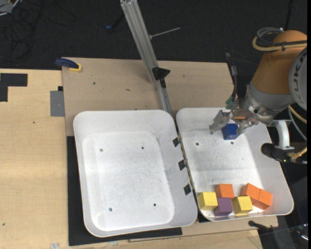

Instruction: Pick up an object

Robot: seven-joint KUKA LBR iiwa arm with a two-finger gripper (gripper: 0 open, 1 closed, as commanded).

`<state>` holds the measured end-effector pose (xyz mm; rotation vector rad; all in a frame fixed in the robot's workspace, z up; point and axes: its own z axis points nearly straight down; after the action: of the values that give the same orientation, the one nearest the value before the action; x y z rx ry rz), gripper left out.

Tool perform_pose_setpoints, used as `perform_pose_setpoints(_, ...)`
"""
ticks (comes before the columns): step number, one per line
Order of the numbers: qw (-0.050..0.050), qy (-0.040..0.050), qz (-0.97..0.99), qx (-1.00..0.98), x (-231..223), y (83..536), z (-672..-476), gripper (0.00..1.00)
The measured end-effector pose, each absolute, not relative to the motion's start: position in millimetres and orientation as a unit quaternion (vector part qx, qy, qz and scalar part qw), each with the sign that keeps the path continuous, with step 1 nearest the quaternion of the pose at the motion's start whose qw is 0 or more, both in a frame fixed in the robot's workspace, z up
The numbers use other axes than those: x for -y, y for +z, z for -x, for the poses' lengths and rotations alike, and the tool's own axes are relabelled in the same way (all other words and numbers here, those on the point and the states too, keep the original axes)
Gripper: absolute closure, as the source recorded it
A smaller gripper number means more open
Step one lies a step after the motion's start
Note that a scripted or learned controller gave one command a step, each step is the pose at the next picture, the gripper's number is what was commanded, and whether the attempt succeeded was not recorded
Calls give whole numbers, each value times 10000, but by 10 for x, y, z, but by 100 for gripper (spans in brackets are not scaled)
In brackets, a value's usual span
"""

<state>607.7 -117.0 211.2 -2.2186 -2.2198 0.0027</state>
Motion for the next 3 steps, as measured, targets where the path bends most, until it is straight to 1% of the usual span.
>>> perform_pose_setpoints(1,15,7,7073,7069,1174,2112,-6077,0)
perform_pose_setpoints(2,41,28,7073,7069,1119,1472,-6044,0)
perform_pose_setpoints(3,39,28,7083,7059,1106,927,-6025,0)
